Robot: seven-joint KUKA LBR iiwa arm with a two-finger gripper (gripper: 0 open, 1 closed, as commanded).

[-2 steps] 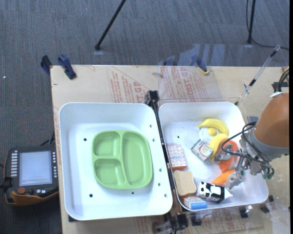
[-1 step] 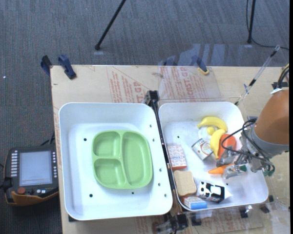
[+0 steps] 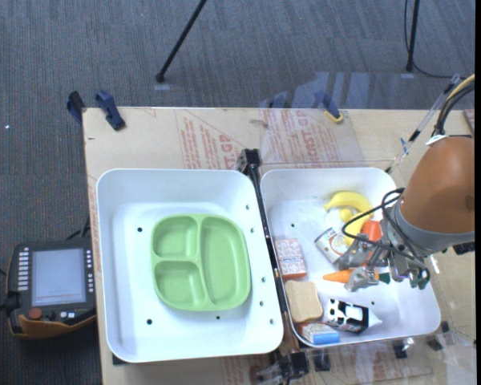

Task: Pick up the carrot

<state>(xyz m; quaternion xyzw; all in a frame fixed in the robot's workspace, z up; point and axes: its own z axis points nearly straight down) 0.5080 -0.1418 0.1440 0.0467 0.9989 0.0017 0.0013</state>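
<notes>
Metal gripper (image 3: 367,273) on the grey arm hangs low over the right white plastic bin (image 3: 413,311), seen from the overhead camera, with the orange band bulking above it at the bin's right side. Whether it is released or clenched, I cannot tell from this angle. The small orange carrot (image 3: 337,277) lies on the bin floor just under and beside the tool, its pointed end aimed left; contact looks likely but unsure. Near it sit a yellow banana (image 3: 346,202), a red-and-white carton (image 3: 289,257), a tan slice of bread (image 3: 304,300) and a black-and-white cow-patterned box (image 3: 347,314). In the left white bin (image 3: 120,207) rests a green divided plate (image 3: 201,261).
</notes>
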